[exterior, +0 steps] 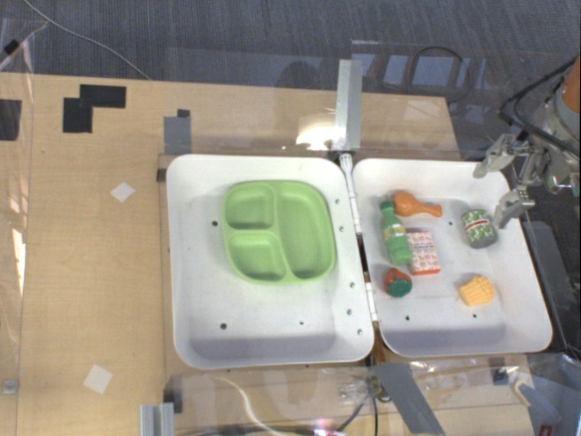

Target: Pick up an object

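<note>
Worktop [82,243]: pale wood, carrying two white bins side by side.
Right bin [454,339]: shallow and white, at the worktop's right end, with all the small things in it.
Yellow piece [477,291]: nearest of the lot, toward the right bin's near right corner, alone.
Red and green piece [397,282]: by the right bin's left wall, just near of the bottle.
Snack packet [423,252]: white and red, flat, touching the bottle's right side.
Green bottle [394,234]: lying along the left wall, cap pointing to the far edge.
Green can [477,228]: close to the right wall, tipped a little.
Orange drumstick [416,206]: farthest in, near the far edge, just beyond the bottle's cap.
Left bin [195,334]: white, holding a green divided tray [277,231] with three compartments, about the middle.
Hand [508,175]: over the right bin's far right corner, fingers apart, nothing between them, one tip just beside the green can.
</note>
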`<act>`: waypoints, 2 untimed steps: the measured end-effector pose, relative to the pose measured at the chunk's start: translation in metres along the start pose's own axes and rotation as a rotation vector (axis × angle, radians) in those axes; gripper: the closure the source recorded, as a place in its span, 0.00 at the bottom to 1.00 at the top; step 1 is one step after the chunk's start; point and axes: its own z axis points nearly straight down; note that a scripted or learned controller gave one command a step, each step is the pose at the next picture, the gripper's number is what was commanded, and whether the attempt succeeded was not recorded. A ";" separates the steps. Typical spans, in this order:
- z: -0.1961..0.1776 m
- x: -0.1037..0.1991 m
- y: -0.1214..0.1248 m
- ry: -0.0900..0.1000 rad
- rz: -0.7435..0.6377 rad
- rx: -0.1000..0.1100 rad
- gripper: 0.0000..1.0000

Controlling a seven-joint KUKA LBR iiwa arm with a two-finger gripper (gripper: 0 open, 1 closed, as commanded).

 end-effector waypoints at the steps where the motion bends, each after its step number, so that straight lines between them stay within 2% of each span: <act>1: 0.067 0.074 0.032 0.005 0.242 -0.001 0.00; 2: 0.168 0.058 0.092 -0.019 0.730 -0.004 0.00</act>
